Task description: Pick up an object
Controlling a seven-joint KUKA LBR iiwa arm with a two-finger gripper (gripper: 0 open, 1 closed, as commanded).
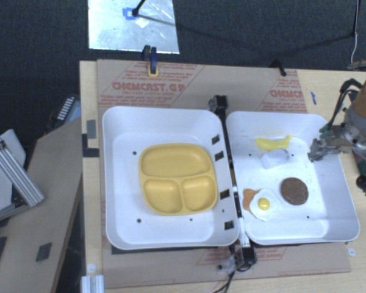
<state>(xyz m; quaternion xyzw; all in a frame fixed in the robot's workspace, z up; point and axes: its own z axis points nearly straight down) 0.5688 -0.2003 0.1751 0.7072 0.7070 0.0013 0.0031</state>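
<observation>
- Gripper (316, 150): above the right bin's (335, 224) right edge; finger state cannot be determined.
- Right bin contents: banana (273, 143), clear scrap (273, 159), brown patty (294, 191), fried egg (263, 204).
- Left bin (119, 163): holds yellow divided plate (174, 178).

Dark carpet floor (262, 17) behind bench. Shiny metal sheet (133, 17) lying on it, blue tape near middle. Light wooden bench top (88, 133), brown cardboard sheet (189, 84) with red lettering. Aluminium rail (12, 170) at left edge.
</observation>
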